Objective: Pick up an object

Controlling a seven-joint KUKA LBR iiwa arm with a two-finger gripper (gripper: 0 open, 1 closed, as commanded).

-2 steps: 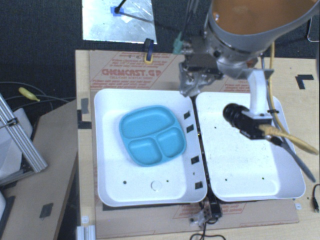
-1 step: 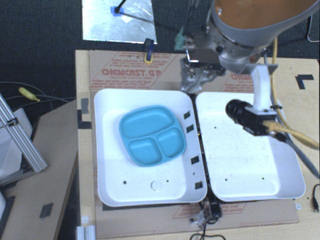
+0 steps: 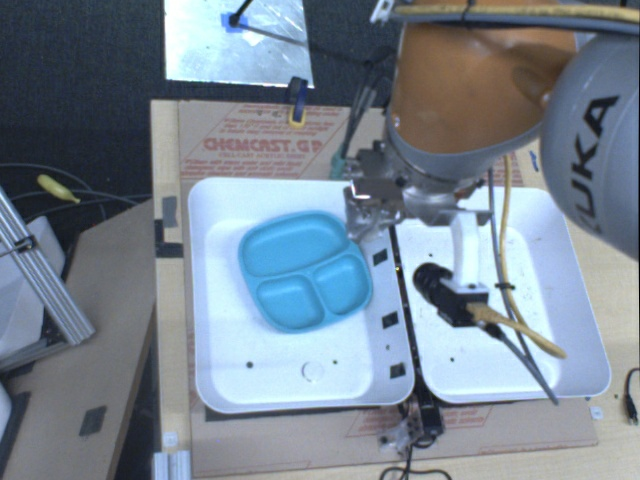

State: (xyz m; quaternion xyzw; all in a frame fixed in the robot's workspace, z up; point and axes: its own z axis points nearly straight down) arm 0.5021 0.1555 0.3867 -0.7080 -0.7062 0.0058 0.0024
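Note:
A light blue divided plate [image 3: 300,268] with three compartments lies flat in the left white bin [image 3: 215,308], toward its upper middle. My gripper [image 3: 366,216] hangs from the grey and orange arm over the strip between the two bins. It is right at the plate's upper right rim. The gripper's tip is hidden behind its own metal body, so I cannot tell whether it touches the plate or holds anything.
The right white bin [image 3: 570,298] lies under the arm's wrist. A faint small pale disc [image 3: 313,371] rests near the left bin's front wall. Cardboard [image 3: 250,143] lies beyond the bins, with a shiny metal sheet [image 3: 235,28] behind it.

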